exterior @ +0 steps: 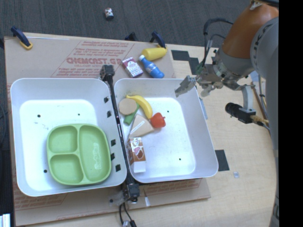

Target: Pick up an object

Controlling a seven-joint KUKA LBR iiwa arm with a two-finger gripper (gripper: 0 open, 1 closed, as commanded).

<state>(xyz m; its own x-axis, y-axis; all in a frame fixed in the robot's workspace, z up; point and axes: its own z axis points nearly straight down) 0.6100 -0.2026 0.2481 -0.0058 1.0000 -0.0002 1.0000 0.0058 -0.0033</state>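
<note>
My gripper (195, 88) hangs over the far right corner of the right bin (189, 141), open, with nothing between its fingers (184, 86). The bin's objects crowd its left side: a yellow banana (143, 105), a round tan piece (127, 107), a small green piece (129, 118), a red pepper (158, 120), a pale wedge (139, 126) and a brown carton (137, 156). The gripper stands to the right of and apart from all of them.
The left bin (28, 103) holds a green divided plate (78, 153). Behind the bins on the cardboard lie a yellow bottle (155, 53), a blue bottle (151, 67) and a small carton (133, 67). A black clip (107, 72) sits where the bins meet.
</note>
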